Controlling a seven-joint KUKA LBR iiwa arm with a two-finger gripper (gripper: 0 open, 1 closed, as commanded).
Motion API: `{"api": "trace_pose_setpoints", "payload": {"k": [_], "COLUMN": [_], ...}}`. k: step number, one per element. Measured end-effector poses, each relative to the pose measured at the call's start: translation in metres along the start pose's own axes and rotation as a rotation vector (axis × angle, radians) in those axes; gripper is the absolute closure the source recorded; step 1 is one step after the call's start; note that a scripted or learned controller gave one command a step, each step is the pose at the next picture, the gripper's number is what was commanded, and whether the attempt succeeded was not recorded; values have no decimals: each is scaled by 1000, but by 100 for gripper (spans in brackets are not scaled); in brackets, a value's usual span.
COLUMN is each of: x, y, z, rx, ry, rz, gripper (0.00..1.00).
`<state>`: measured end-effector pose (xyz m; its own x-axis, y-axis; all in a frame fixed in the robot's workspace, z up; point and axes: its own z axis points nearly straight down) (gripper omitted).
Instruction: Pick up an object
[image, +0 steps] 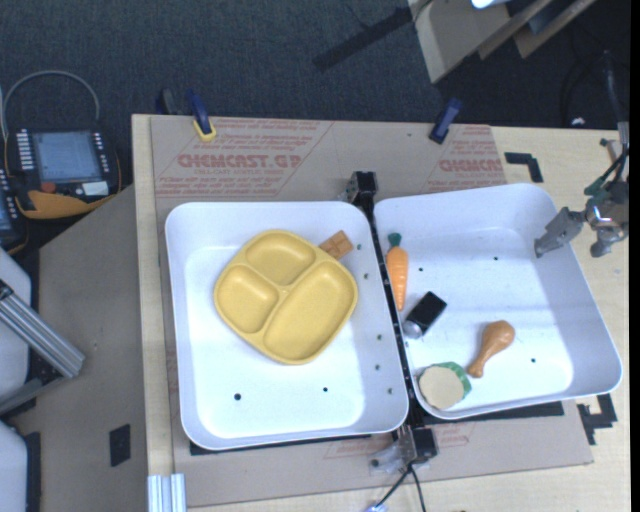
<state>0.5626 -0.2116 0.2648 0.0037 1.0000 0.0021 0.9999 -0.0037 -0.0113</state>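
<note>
In the right bin (520, 215) lie an orange carrot (397, 276) by the left wall, a small black block (427, 310), a tan chicken drumstick (490, 346) and a round beige piece with a green edge (443, 386) at the front. A yellow divided plate (287, 296) rests in the left bin (280, 405), with a small brown block (336, 243) at its far right rim. My gripper (577, 243) hangs over the right bin's far right edge, open, with nothing between its fingers. It is well away from every object.
A black divider rail (385, 300) runs between the two bins. The bins sit on a cardboard sheet (300, 150) held by clamps at the back. A pendant screen (62, 160) lies off the bench at far left.
</note>
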Motion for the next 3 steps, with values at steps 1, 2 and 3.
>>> {"api": "trace_pose_setpoints", "payload": {"k": [1,2,3], "x": [1,3,-1], "y": [2,-1,0], "z": [-7,37,96], "rx": [-12,-6,-10], "ry": [-3,-1,-2], "rz": [-4,-4,-3], "gripper": [0,0,0]}}
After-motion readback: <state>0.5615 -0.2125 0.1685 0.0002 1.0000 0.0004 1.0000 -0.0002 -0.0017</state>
